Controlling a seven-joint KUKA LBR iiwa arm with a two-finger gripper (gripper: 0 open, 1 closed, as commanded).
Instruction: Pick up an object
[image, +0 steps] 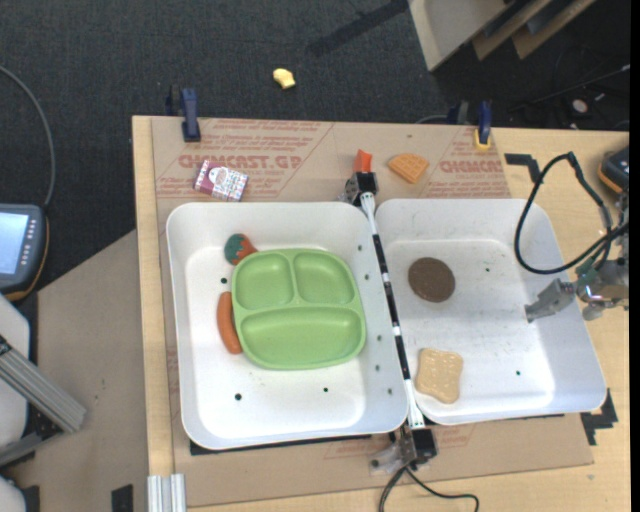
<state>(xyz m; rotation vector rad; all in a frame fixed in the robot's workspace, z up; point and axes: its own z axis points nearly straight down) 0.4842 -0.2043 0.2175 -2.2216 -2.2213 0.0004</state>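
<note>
bench (160, 300): carries both bins, all places below given off the patty.
left bin (190, 330): well left of patty; holds green tray (297, 308), carrot (229, 323) at its left edge, small green-red piece (238, 247) at its top-left corner.
right bin (500, 395): patty and cracker lie in it.
cracker (439, 374): below patty, near front wall, flat.
patty (432, 280): round, brown, flat, open floor all round (likely easiest target).
gripper (548, 300): right of patty, by bin's right wall, holds nothing; finger spread, cannot tell.
step: centre over patty, descend square, close low since it lies flat.
</note>
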